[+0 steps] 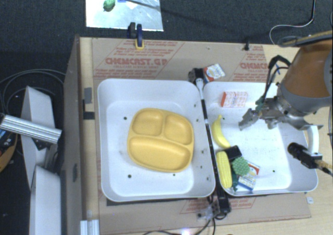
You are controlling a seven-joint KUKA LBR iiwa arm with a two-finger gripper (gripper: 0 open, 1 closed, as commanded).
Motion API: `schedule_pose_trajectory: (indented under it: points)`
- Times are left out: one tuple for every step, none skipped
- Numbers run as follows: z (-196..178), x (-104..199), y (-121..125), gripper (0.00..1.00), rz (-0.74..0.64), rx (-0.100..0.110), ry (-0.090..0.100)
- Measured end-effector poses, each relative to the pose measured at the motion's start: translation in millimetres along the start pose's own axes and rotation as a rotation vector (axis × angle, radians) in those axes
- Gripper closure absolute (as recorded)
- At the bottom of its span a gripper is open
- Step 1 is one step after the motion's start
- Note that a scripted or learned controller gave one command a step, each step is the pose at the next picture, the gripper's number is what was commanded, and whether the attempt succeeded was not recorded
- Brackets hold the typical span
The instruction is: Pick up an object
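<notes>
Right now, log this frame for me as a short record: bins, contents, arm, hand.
left bin: yellow divided plate
right bin: banana, corn cob, green object, orange-and-white carton, small packets near the front left corner
arm: enters from the right, over the right bin
hand: above the bin floor, nothing seen between its fingers

Right bin [291,179]: centre and right side of floor open. Obstacles: banana [220,134], corn cob [224,168], green toy [240,166] and flat packet [248,172] crowding left wall and lower-left corner; small carton [233,99] near top edge. Left bin [112,125]: yellow divided plate [160,139] occupies centre; margins along walls open.
</notes>
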State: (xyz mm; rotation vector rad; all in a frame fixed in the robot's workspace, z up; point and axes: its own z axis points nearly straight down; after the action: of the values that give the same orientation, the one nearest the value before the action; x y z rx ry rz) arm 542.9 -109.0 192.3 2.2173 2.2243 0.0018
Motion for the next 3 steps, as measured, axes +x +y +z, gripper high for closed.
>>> schedule_pose_trajectory:
  points:
    - [90.6, -2.3, -44.8, 0.0, 0.001, -0.017, -0.001]
    - [105.2, -48.2, -43.5, 0.0, 0.0, -0.001, 0.0]
    - [107.9, 14.7, -17.6, 0.0, 0.0, 0.0, 0.001]
